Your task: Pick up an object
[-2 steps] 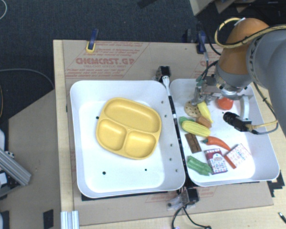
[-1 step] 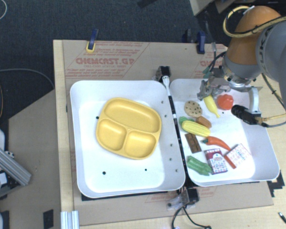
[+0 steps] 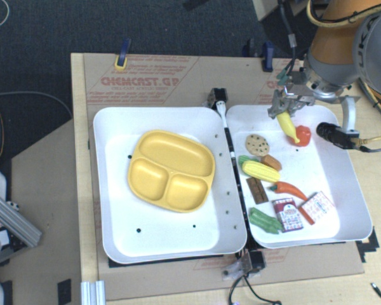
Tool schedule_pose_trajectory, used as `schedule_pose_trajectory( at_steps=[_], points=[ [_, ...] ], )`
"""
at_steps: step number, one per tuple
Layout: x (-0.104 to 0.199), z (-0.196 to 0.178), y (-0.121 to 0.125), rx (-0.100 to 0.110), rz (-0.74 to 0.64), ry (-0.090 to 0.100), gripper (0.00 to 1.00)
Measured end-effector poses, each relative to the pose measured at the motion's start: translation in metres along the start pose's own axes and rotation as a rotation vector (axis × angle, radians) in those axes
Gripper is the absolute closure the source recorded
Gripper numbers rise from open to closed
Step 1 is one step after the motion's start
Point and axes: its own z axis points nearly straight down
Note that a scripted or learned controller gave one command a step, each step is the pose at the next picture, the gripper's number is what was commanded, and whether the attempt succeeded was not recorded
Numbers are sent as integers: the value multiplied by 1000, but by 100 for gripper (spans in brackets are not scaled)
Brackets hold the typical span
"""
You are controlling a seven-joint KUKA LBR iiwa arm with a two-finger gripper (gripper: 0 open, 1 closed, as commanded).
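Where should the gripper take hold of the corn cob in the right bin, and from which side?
Grip the corn cob at mid-length, coming straight down from above. It lies flat and slanted, so close across its narrow width. The carrot and chocolate bar lie close by, so probably stay near the middle.

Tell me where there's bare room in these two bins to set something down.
Left bin: bare floor rings the yellow divided plate, widest along the near edge. Right bin: open strip along its right wall, beyond the red-and-white packet. Its left half is crowded: cookie, corn, green pepper.
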Motion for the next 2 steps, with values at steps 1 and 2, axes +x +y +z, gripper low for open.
schedule_pose_trajectory(
  at_steps=[1, 2],
  points=[
    [0, -25, 1, 3, 1, 0, 100],
    [26, -21, -33, 12, 0, 3, 100]
  ],
)
